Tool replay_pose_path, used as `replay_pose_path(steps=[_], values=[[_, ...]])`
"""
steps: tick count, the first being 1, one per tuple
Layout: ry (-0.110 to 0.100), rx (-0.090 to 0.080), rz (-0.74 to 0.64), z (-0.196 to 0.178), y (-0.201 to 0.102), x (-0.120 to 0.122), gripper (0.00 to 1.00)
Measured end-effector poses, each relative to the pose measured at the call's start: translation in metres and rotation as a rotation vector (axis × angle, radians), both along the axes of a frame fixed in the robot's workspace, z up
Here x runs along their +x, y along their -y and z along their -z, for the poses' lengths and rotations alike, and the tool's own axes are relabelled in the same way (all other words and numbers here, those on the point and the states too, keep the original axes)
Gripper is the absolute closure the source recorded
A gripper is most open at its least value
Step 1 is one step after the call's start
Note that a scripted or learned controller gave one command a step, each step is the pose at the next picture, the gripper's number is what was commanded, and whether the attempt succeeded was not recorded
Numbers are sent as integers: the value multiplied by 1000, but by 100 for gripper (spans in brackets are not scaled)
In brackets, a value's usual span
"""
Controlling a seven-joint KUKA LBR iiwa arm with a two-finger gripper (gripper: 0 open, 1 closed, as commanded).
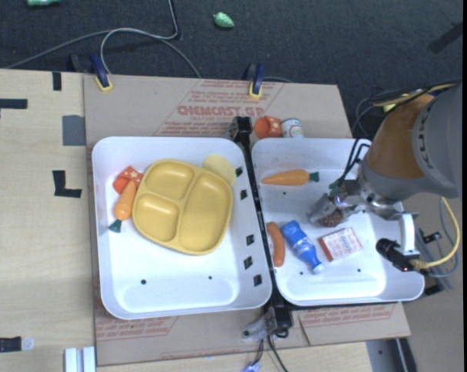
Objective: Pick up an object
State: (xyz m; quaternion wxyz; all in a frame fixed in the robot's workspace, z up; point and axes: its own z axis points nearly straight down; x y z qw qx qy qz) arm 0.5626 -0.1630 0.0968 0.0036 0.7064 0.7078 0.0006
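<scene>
Red-and-white packet (340, 244): we take this as the likeliest target, since it lies flat on the floor of the right bin (350, 294) and is the nearest loose item to the gripper (330, 208).

Gripper position: low over the middle of the right bin, with the arm coming in from the right of the view. Whether it is apart or together we cannot tell, because the wrist body hides the tip from this angle. A dark brownish patch sits right under the tip (an object or part of the tool, we cannot say), so we record nothing as held.

Key relation: the packet lies just beside the gripper, toward the near edge of the bin and slightly to the right in the view. Its longer side runs at a slight slant, lower-left to upper-right.

Neighbours:
- blue bottle (302, 246), left of the packet and near it but apart, long axis diagonal from upper-left to lower-right
- sausage (276, 242), further left, by the bin's inner wall
- carrot (286, 178), toward the far side, lying roughly left to right

Judgement: the next move calls for a short shift toward the near edge and a descent square to the packet's slant. The packet is thin and flat, so we expect a pinch to slip. The left bin (171, 304) with its yellow plate (179, 205) is well apart and not relevant here.
</scene>
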Motion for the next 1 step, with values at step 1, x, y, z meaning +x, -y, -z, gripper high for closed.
replay_pose_path(steps=[1], values=[[-4, 5, -2, -89, -71, 30, 100]])
